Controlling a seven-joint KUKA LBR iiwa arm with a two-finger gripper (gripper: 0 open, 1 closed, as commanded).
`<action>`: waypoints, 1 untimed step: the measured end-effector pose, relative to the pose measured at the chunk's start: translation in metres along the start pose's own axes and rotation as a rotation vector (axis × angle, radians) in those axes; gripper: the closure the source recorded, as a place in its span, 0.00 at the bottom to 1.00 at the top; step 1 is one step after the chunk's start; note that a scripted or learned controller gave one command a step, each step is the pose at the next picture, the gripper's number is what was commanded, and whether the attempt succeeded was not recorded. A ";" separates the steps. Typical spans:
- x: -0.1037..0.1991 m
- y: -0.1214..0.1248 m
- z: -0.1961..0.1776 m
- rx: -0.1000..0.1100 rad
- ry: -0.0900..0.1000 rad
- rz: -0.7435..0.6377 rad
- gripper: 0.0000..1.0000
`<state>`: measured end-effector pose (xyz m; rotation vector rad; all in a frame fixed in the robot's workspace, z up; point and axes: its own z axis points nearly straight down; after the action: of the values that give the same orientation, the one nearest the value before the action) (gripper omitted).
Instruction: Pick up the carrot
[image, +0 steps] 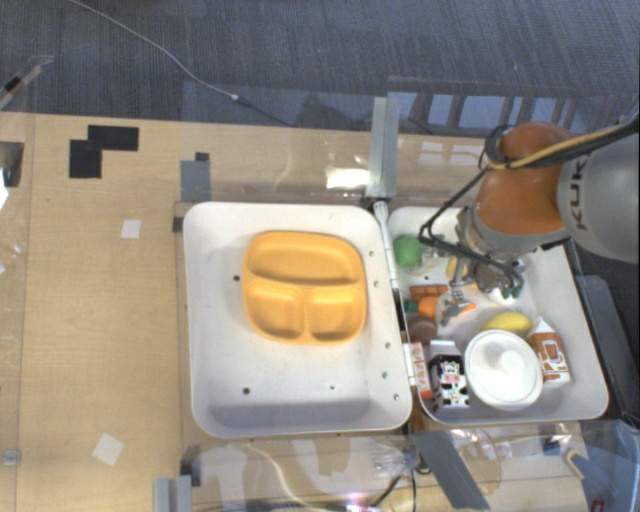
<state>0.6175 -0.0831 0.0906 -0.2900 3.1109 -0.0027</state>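
Lying just left of the pincer (459, 297) is the carrot (428, 292).

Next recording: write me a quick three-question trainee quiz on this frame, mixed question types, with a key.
1. True or false: the yellow three-compartment plate lies in the right white bin.
2. Which item lies directly beside the round white bowl, at its upper edge? A) the yellow lemon B) a blue cup C) a red spoon
3. Fill in: the two-finger gripper hangs just right of the orange ____.

Key: 1 false, it lies in the left white bin; 2 A; 3 carrot.
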 end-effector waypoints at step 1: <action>0.018 0.002 -0.001 0.000 -0.001 -0.015 0.00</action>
<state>0.5991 -0.0850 0.0910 -0.3132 3.1077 -0.0034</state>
